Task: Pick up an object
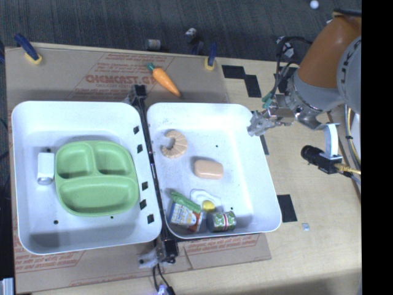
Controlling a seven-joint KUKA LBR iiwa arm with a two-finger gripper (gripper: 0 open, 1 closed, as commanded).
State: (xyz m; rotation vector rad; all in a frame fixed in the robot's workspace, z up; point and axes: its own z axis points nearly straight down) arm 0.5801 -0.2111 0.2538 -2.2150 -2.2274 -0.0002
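White left bin [24, 165]: holds a green divided plate [96, 178] near its middle, with a small white block [45, 167] just beside the plate's left edge. Nothing here is being handled.

White right bin [245, 158]: holds the candidates for picking. A tan ring-shaped pastry [174, 144] lies toward the upper left; a peach-coloured oval piece [208, 168] lies near the centre, apart from the pastry. Along the lower wall sit a green-topped carton [182, 213], a fried egg toy [204, 200] and a small dark can [222, 220], crowded close together.

Orange carrot [164, 80]: lies outside both bins, on the cardboard sheet [104, 72] above them.

Tool [263, 123]: poised at the right bin's upper right rim, well apart from every item. Whether it is spread or pressed together cannot be told; nothing shows in it.

Progress, as judged: no object is lifted; the whole pick remains, namely reach, descent, grasp and raise.

Surface [319, 226]: pale wood, bearing black square markers and blue clamps [28, 48] at the cardboard's top edge.

Room: dark carpeted floor [92, 11] beyond the surface, scattered with small bits.
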